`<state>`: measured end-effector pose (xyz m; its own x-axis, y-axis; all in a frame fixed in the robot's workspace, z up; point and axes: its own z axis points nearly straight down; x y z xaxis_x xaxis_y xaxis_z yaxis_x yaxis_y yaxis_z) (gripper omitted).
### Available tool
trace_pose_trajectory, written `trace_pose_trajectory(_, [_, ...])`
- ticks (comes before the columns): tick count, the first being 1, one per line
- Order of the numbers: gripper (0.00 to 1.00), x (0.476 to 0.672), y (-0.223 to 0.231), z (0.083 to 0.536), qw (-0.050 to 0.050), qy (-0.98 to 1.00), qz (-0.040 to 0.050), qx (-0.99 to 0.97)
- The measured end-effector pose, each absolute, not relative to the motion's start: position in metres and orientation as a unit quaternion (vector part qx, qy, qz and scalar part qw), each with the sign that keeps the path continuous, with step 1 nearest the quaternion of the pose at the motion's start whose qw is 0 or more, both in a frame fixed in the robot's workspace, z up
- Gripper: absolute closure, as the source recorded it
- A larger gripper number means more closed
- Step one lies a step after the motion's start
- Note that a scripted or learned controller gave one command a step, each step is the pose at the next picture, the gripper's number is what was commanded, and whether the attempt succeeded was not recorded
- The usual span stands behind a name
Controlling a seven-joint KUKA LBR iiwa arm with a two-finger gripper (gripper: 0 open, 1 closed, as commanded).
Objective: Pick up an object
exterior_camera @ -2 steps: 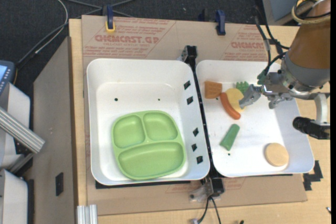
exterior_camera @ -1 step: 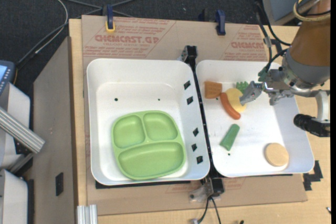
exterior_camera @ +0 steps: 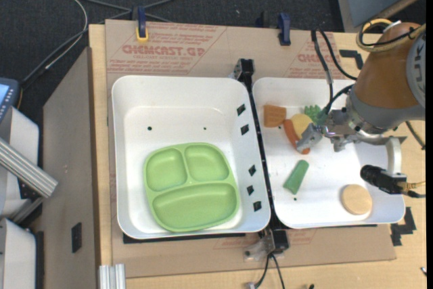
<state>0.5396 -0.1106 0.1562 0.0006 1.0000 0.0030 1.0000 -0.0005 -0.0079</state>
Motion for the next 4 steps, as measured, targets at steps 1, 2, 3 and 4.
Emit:
trace_pose_trajectory(1, [0.0, 0.541, -0.107, 0.113, 0.003, -0.707, 0.0014, -0.707])
trace_pose_trajectory(2, [0.0, 0.541, -0.107, 0.084, 0.002, -0.707, 0.0008, -0.707])
trace_pose_trajectory(3, [1.0, 0.541, -0.106, 0.096, 0.001, -0.707, -0.0007, -0.708])
trace_pose_trajectory(4, [1.0, 0.543, -0.098, 0.142, -0.001, -0.708, -0.0015, -0.706])
